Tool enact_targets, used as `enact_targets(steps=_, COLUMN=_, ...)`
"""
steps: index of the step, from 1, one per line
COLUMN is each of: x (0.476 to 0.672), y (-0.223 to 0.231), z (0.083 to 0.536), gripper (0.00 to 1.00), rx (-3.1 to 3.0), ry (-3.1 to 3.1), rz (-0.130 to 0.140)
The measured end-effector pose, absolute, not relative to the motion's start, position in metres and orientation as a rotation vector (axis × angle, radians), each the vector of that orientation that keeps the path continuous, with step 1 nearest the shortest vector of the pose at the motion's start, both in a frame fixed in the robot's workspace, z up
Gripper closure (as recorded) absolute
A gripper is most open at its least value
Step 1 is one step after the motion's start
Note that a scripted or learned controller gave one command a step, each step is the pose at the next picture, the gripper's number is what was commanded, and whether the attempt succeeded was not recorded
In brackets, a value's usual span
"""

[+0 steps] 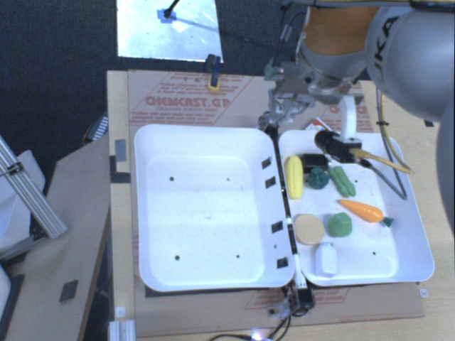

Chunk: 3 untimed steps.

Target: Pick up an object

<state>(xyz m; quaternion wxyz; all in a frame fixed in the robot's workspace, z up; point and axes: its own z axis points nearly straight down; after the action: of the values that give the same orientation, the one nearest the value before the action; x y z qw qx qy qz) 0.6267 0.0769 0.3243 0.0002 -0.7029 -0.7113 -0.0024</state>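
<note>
White bins (pixel 206 137), yellow corn (pixel 293 177), orange carrot (pixel 362 210), green ball (pixel 340 224), tan disc (pixel 309 229), white bottle (pixel 327 258)

You can read "CHEMCAST GP" in red (printed again, fainter, alongside) on the brown sheet (pixel 186 100) under the bins.

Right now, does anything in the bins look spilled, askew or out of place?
Nothing stands out. The corn, carrot, green ball and tan disc lie loose inside the right bin, none over its rim.
</note>
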Motion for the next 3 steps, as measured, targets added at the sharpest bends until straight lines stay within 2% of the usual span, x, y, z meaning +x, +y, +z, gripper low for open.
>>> enact_targets(steps=1, x=0.571, y=0.126, z=0.375, gripper=1.00, rx=-2.209, ry=-2.235, rz=-0.011)
enact_targets(steps=2, x=0.560, y=0.176, z=0.420, gripper=1.00, rx=-2.211, ry=-2.234, rz=-0.011)
enact_targets(steps=3, x=0.580, y=0.202, z=0.433, gripper=1.00, rx=-2.216, ry=-2.229, rz=-0.007)
